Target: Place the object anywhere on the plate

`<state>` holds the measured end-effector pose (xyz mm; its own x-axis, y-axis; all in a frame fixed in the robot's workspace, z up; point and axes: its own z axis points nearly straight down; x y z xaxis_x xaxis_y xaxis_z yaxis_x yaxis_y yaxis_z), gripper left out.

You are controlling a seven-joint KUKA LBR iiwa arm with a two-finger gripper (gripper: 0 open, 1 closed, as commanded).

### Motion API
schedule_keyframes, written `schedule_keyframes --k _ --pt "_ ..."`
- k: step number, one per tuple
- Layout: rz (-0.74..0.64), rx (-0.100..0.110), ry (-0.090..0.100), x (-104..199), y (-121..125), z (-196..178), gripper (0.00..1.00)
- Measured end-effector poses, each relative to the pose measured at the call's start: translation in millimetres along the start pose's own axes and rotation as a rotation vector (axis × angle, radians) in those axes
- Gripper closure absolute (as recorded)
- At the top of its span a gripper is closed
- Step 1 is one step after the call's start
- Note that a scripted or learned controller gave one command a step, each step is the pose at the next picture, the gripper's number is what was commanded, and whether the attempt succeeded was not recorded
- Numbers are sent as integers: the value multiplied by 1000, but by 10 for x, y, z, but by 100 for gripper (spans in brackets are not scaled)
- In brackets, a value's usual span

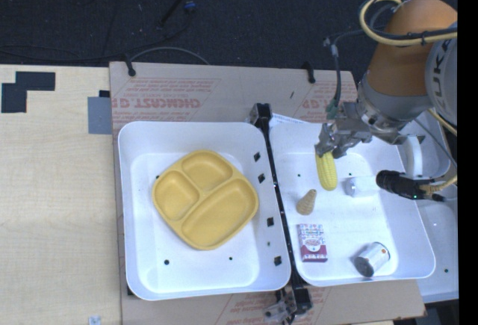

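A yellow three-compartment plate (205,199) lies in the left white bin (142,144). Over the right bin (407,241) my gripper (330,152) points down, its fingers closed on the top end of a yellow corn cob (326,171). The cob hangs upright below the fingers, over the bin's upper middle, well to the right of the plate.
In the right bin lie a tan cone-shaped piece (307,202), a small red and white packet (312,242), a silver can on its side (371,258) and a small grey piece (349,186). A black divider (270,196) runs between the bins.
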<state>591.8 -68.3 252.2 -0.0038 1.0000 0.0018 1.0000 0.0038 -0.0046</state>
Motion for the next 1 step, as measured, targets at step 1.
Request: schedule_keyframes --k 1 --pt "-2 -2 0 534 31 -43 100"
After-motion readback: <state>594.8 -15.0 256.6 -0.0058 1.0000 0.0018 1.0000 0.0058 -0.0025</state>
